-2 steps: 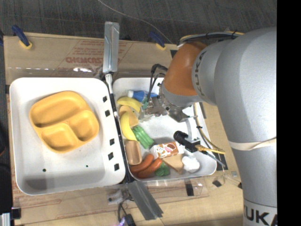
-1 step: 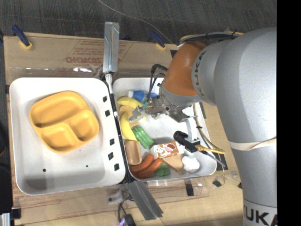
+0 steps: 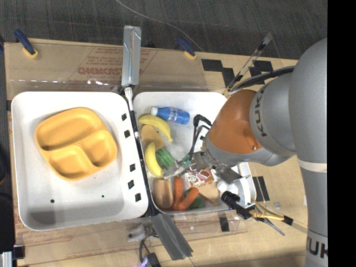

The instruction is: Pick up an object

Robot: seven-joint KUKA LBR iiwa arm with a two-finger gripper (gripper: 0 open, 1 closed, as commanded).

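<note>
White plastic formed both bins on the bench; positions below are given relative to the right bin (image 3: pixel 211 100). The left bin (image 3: pixel 22 166), touching it along a shared wall, held a yellow divided tray (image 3: pixel 76 142). Inside the right bin, a blue bottle (image 3: pixel 171 114) lay near the far wall, with a banana (image 3: pixel 157 124) just beside it on the near side. A second banana (image 3: pixel 152 158) lay along the wall shared with the left bin, a green item (image 3: pixel 165 158) touching it. At the near wall sat a brown rounded item (image 3: pixel 163 192), two carrots (image 3: pixel 183 195) and a printed packet (image 3: pixel 199 178), closely packed. The grey arm, with its orange band (image 3: pixel 235 129), covered the bin's right half. The gripper (image 3: pixel 196 163) hung over the middle of the bin, just above the packet and the green item; whether it was open or closed could not be told, and no object was visibly held.
</note>
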